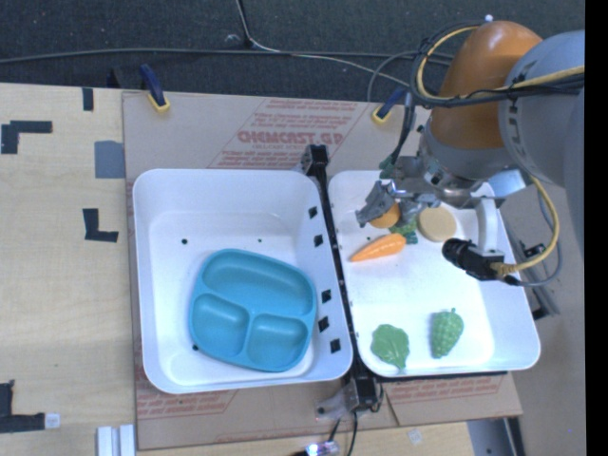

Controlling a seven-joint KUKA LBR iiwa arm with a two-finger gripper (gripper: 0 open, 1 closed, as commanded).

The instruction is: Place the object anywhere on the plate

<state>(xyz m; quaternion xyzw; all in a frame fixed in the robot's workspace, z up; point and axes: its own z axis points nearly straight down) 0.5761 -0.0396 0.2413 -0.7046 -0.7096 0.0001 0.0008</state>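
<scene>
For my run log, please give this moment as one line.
gripper: above carrot, right bin | plate: left bin, nothing on it | grasp: not seen

Arm [532, 84]: bulky grey casing at the upper right, smooth and rounded. Orange band [484, 65] above the wrist, glossy, dome-shaped from this angle. Thin black and yellowish cables [442, 50] loop over the band and run down toward the wrist. Wrist section [456, 164] grey, flaring into a lighter flange. Gripper [389, 200] dark grey metal, angular, small parts hard to make out. Black cylindrical fitting [472, 257] hangs off a white bracket, with a cable curling round the right side.
</scene>
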